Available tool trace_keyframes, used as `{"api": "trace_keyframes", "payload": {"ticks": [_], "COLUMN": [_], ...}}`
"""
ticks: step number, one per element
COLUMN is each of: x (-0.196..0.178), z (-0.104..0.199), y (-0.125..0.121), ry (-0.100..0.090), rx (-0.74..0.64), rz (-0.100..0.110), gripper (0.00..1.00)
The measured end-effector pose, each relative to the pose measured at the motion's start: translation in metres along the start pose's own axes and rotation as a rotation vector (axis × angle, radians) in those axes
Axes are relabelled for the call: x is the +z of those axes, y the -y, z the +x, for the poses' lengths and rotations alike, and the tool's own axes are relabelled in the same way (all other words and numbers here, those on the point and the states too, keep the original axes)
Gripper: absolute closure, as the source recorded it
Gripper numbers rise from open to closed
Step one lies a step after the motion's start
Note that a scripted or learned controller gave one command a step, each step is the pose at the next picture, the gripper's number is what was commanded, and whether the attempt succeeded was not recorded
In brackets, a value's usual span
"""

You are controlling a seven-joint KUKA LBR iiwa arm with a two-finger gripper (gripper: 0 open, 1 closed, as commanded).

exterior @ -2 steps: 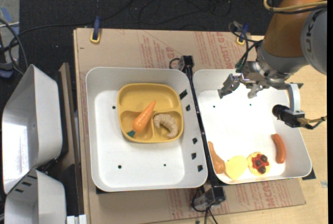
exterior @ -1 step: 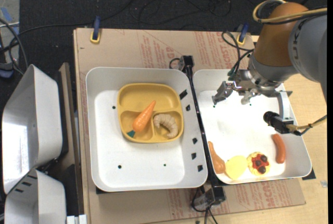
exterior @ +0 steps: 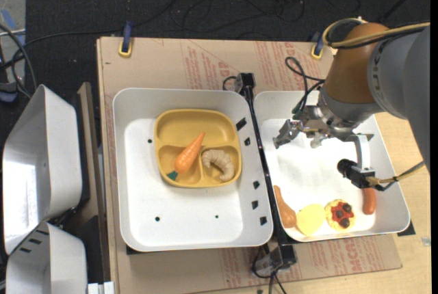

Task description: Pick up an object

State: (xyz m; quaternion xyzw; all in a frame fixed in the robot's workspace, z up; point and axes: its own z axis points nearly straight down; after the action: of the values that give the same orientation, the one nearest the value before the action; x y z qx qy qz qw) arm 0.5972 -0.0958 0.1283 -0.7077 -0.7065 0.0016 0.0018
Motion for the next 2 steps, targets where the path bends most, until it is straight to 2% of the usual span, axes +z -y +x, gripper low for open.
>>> {"api": "trace_keyframes", "payload": {"ticks": [1,2], "x": [0.039,0.026], "z": [0.001,0.001], "y": [0.001,0.000], "ry": [0.000,0.000], "rx": [0.000,0.000], "rz": [0.000,-0.004], "gripper": [0.00,1.00]}}
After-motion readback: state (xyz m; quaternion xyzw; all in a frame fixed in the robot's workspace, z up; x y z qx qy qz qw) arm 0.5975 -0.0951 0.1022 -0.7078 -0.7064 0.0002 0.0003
